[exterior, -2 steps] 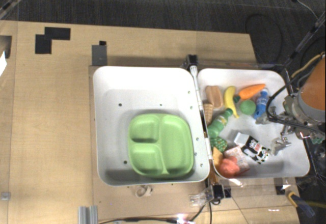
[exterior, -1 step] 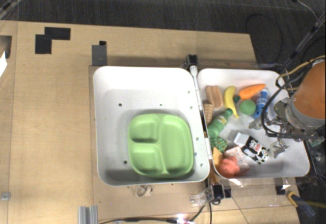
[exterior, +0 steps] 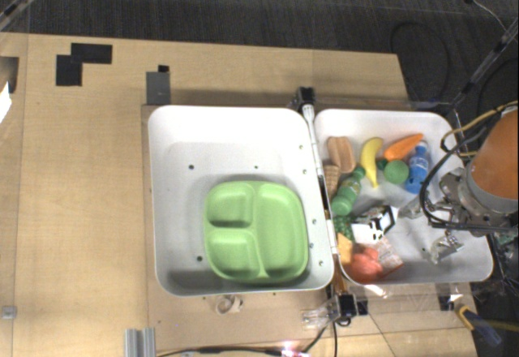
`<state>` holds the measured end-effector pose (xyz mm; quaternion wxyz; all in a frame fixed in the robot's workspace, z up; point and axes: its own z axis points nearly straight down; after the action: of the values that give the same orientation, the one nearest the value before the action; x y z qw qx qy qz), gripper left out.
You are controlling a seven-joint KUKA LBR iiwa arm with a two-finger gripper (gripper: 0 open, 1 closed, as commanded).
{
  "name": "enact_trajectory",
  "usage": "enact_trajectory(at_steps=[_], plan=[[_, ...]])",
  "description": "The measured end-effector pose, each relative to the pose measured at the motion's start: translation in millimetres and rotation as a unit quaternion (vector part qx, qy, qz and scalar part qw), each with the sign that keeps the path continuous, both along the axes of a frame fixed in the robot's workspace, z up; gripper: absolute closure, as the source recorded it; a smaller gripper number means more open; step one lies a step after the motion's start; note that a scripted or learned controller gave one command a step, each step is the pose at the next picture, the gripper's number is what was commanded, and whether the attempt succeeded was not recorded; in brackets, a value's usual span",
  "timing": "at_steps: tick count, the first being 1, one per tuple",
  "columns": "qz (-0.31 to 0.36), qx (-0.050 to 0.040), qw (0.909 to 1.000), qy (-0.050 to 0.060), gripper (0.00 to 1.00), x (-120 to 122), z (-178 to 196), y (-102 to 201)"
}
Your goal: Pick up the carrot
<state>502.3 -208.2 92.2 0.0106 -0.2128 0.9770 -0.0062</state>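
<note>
The carrot [exterior: 404,145], orange with a tapered end, lies near the far wall of the right bin [exterior: 478,266], between a yellow banana [exterior: 371,159] and a blue bottle [exterior: 417,169]. My gripper [exterior: 445,247] hangs low over the near right part of that bin, well apart from the carrot and nearer the camera. The arm's orange band [exterior: 499,156] rises above it at the right edge. Nothing shows in the gripper.
The right bin also holds a green bottle [exterior: 349,191], a green ball [exterior: 395,172], a bread roll [exterior: 340,152], a red item in a clear wrap [exterior: 366,264] and a black-and-white piece [exterior: 378,222]. A green divided plate [exterior: 255,227] sits in the left bin [exterior: 174,144].
</note>
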Motion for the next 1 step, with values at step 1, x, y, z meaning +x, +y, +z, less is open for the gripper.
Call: enact_trajectory(at_steps=[1], plan=[[0.017,0.0027,0.9999,0.003,0.0,2.4,-2.5,85.9]])
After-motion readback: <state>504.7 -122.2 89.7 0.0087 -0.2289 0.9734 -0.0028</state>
